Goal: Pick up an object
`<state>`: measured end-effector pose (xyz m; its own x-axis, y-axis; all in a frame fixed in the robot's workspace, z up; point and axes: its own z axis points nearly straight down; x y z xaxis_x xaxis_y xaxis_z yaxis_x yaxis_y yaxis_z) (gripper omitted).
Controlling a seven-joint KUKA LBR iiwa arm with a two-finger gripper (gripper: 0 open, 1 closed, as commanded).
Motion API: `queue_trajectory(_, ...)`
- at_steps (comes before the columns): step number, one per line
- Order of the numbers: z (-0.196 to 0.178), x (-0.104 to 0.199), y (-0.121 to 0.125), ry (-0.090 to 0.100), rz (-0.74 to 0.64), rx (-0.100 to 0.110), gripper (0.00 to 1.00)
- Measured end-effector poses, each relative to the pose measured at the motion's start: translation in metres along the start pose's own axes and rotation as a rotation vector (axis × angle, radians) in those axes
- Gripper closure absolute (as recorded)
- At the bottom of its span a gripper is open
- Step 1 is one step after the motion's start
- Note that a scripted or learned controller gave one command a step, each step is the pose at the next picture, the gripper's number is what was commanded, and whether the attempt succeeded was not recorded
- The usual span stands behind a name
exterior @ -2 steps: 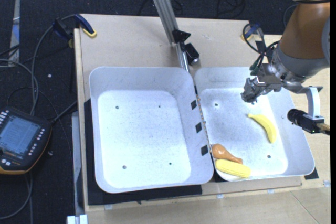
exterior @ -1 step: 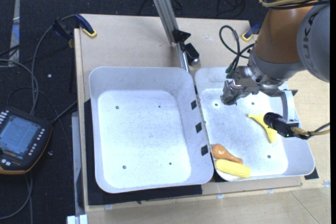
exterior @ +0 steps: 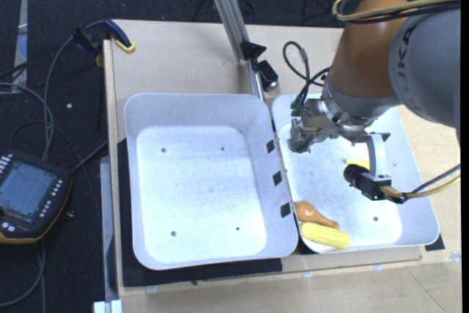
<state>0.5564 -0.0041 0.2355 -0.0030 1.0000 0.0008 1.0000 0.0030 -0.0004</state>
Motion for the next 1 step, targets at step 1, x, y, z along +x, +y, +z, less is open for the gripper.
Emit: queue_trajectory(1, 0.0089, 0.0516, -0.0044, 0.000, 0.000, 0.000, 1.00)
